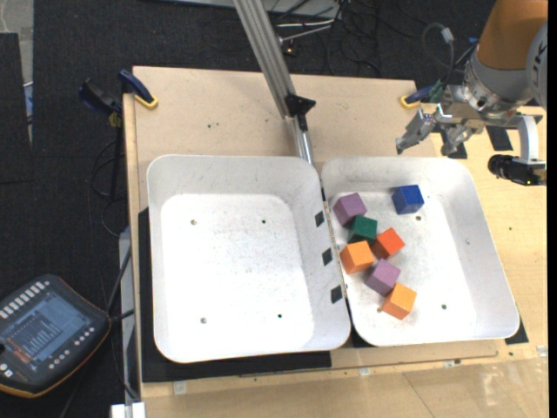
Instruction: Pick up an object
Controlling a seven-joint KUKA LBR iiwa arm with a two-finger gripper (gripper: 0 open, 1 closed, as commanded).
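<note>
The right bin (pixel 470 233) holds several small cubes. A blue cube (pixel 406 198) lies near its back. A purple cube (pixel 350 206), a green cube (pixel 364 227), a red-orange cube (pixel 388 242), an orange cube (pixel 356 256), a second purple cube (pixel 382 276) and a second orange cube (pixel 399 301) cluster along its left side. My gripper (pixel 432 138) hangs above the back edge of the right bin, behind the blue cube. Its fingers are spread apart and nothing sits between them.
The left bin (pixel 174 233) stands beside the right one. A slanted metal pole (pixel 265 46) runs down to the gap between the bins. Clamps (pixel 135 87) sit on the bench's back corners. A teach pendant (pixel 43 333) lies at the lower left.
</note>
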